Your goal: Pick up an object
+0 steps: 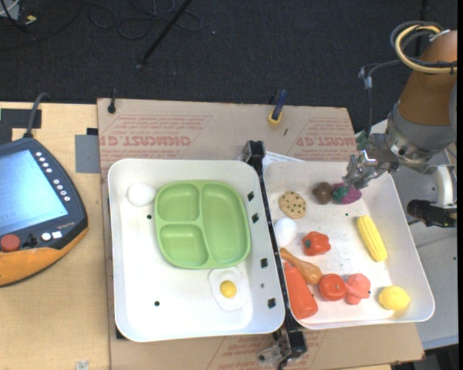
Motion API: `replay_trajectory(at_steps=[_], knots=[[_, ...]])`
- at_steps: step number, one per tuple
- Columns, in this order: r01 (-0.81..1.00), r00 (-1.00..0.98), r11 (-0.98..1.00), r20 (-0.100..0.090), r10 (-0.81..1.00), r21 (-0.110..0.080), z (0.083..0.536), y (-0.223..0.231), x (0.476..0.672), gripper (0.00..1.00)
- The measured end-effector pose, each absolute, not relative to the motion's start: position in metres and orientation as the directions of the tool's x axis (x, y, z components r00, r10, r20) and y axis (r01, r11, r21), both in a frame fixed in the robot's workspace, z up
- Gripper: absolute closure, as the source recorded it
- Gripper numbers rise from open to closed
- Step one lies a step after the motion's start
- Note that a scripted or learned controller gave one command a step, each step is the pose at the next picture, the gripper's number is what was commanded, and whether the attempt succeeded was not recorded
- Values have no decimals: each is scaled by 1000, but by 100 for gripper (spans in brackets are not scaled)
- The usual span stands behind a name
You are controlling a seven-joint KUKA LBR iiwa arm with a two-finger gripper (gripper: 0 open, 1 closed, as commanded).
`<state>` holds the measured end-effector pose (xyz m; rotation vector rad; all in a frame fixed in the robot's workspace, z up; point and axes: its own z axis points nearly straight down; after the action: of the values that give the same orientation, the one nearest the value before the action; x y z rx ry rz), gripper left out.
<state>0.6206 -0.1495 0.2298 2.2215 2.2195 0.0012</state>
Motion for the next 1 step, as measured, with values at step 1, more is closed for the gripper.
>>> replay_trajectory(at_steps=[1], knots=[[1000, -2, 2, 2, 1000, -5, 219, -104, 606, 100]])
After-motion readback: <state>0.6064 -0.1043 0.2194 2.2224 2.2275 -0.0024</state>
